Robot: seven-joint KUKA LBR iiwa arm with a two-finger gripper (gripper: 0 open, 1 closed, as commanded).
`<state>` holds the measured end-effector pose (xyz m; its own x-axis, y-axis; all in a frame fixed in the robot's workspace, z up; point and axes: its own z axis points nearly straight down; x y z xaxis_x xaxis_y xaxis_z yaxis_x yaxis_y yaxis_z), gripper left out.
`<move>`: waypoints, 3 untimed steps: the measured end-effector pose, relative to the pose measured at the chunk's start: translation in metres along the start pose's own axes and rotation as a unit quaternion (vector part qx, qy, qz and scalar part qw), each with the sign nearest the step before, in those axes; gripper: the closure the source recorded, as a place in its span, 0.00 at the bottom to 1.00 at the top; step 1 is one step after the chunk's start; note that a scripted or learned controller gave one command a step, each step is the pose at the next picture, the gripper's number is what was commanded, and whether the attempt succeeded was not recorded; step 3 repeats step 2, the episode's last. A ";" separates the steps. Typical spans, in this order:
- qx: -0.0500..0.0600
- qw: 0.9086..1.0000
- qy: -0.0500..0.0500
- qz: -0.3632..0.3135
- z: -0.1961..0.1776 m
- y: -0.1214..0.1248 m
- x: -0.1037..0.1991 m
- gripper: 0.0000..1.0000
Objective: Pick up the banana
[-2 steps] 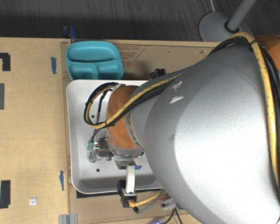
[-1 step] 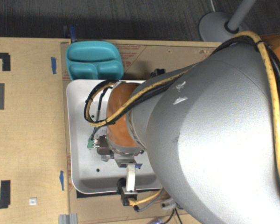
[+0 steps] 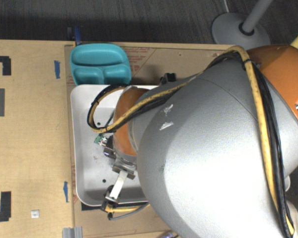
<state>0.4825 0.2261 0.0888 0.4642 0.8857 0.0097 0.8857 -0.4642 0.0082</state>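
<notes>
The arm [image 3: 203, 148] leans over the bin [image 3: 82, 133] and covers most of it. Where the banana lies I cannot tell; likely it is under the arm, in that bin. Whether the jaws are apart or together I cannot tell either. A banana should be light, soft under a smooth skin and easily bruised, so it is best taken across its thick middle, square to the curve, with a mild squeeze. Just behind the bin sits a teal tray [image 3: 100, 63] on the table [image 3: 30, 133].
</notes>
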 end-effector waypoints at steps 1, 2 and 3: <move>0.001 1.000 0.000 -0.001 -0.010 0.000 0.000 1.00; 0.001 1.000 -0.001 -0.001 -0.010 0.000 0.000 0.00; 0.001 1.000 -0.001 -0.001 -0.010 0.000 0.000 0.00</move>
